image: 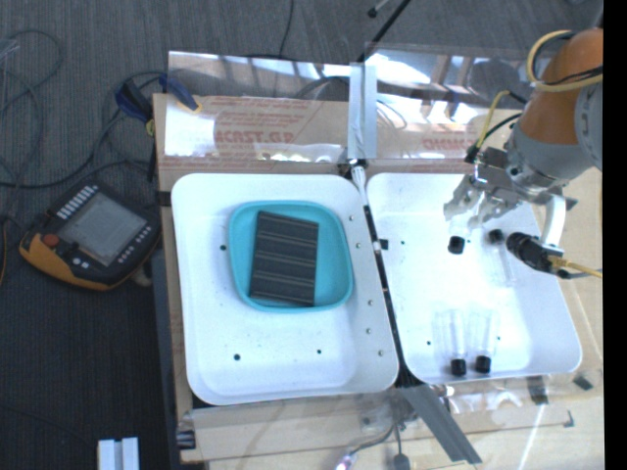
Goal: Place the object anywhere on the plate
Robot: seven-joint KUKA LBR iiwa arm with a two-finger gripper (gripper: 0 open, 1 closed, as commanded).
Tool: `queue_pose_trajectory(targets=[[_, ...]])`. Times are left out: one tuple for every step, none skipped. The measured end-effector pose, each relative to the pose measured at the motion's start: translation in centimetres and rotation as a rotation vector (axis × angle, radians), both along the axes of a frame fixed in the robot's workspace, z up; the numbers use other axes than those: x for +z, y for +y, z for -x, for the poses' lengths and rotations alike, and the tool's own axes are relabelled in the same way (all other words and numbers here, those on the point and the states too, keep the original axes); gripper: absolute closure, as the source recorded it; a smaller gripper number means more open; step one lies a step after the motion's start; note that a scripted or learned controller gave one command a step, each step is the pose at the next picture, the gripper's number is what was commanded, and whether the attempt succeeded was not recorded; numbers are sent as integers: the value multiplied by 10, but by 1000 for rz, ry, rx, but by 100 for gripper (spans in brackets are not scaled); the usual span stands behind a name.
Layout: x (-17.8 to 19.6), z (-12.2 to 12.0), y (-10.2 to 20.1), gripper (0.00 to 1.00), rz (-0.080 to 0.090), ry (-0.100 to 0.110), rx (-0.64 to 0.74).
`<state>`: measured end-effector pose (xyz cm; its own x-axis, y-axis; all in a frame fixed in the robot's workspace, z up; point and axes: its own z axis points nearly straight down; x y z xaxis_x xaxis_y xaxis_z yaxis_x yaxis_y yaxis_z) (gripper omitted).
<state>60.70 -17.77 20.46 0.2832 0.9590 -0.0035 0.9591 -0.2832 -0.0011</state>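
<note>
1. Red printed lettering is running along the clear plastic sheet (257, 135) behind the left bin (196, 292); it is showing mirrored and blurred, so no word is coming through reliably.
2. More red lettering is sitting on the sheet behind the right bin (549, 341), too faint to read.
3. The handheld pendant (90, 235) on the floor is showing a screen and keys, with nothing legible.

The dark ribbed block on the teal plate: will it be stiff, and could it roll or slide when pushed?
The dark ribbed block looks flat and rectangular, so it probably will not roll. Its straight edges suggest stiffness. Lying flat inside the teal plate, it would likely slide rather than tip.
</note>
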Motion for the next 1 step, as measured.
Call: queue_pose_trajectory(targets=[[0,0,0,0,0,0,0]])
